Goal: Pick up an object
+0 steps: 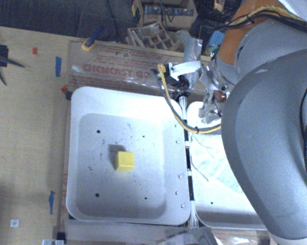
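A small yellow cube (125, 161) lies flat on the floor of the left white bin (88, 111), near its middle. My gripper (206, 111) hangs at the end of the grey arm over the seam between the two bins, near their back edge, wrapped in yellow and white cables. It is well to the right of the cube and farther back, not touching it. The arm's bulk hides much of the gripper.
The right bin (226, 211) is mostly covered by the large grey arm (273, 139). Beyond the bins lie a cardboard sheet (121, 68), boxes and cables. Wooden bench top (19, 130) stretches to the left, with black tools at its edge.
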Tool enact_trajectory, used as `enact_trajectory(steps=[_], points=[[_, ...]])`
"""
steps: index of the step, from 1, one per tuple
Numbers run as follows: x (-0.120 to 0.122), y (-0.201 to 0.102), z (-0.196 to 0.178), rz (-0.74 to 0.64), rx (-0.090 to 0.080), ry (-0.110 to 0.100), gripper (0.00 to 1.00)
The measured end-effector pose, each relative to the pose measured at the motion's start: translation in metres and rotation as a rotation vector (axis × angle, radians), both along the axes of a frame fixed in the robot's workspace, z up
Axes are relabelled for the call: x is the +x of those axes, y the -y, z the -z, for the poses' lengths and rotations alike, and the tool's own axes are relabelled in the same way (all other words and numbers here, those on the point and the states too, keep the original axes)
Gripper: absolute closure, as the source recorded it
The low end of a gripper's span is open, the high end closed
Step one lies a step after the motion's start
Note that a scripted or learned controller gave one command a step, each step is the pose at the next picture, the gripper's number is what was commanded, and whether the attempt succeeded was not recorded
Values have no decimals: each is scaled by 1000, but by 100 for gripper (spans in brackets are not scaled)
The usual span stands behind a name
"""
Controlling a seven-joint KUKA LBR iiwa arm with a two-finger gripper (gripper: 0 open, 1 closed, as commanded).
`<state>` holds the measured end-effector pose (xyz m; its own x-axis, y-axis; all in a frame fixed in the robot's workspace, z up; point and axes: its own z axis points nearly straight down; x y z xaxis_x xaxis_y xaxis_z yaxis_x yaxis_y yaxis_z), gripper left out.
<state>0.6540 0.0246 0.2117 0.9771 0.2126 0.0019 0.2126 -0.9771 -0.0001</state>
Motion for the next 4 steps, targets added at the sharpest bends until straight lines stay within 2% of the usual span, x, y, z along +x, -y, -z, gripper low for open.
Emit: enact_trajectory(steps=[1, 2, 3, 4], points=[[-6, 43, -49, -287, -1, -4, 100], [-1, 9, -17, 19, 1, -2, 100], [-1, 68, -50, -534, -2, -4, 100], [-30, 7, -40, -96, 2, -6, 100]])
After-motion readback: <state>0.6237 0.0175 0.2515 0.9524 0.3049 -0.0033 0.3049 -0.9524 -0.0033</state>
